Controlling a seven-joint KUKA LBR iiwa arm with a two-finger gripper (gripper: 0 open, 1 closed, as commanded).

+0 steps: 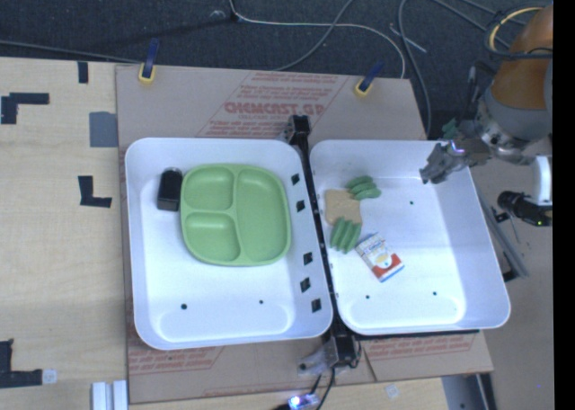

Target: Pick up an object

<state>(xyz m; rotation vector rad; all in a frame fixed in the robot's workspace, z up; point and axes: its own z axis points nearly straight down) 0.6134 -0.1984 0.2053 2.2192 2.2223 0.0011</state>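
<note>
Overhead, two shallow white bins are seen side by side on the bench: the left bin [144,246] is taken up by a green divided plate [236,215] with a small black object [169,190] just beside its left edge, and the right bin [449,264] is occupied near its left wall by a cluster of green pieces around a tan piece [346,210], with a small red-and-white packet [380,257] just beside them. The gripper [437,165] is seen over the right bin's upper right corner, well apart from these objects; nothing is seen between the jaws, and how far they stand open cannot be told.
</note>
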